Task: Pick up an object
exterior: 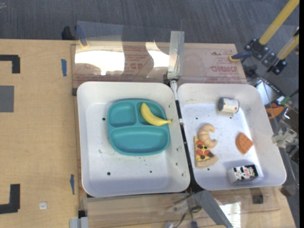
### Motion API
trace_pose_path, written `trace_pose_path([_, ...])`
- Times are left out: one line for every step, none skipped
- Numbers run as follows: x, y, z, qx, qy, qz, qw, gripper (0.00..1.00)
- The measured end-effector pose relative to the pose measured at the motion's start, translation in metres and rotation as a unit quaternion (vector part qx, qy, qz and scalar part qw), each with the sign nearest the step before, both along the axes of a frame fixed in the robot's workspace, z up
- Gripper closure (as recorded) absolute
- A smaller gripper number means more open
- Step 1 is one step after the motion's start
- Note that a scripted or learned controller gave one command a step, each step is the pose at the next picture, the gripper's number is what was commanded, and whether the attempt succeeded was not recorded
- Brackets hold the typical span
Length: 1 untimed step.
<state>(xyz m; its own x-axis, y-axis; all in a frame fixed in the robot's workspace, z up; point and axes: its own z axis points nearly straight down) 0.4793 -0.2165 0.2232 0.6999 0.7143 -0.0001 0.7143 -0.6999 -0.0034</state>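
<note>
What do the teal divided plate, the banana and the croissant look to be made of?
Teal divided plate: likely moulded plastic, smooth, uniform colour with a soft sheen. Banana: probably toy plastic, even yellow and glossy. Croissant: seemingly toy plastic or rubber, matte tan with moulded ridges.

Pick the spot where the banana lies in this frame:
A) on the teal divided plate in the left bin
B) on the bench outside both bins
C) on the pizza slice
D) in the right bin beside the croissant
A: the banana rests in the upper right compartment of the teal divided plate, inside the left bin.
</note>
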Motion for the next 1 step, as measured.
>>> trace_pose_path([0.0442, 0.0058, -0.0183, -0.0010, -0.001, 0.201, 0.9796, 1.00])
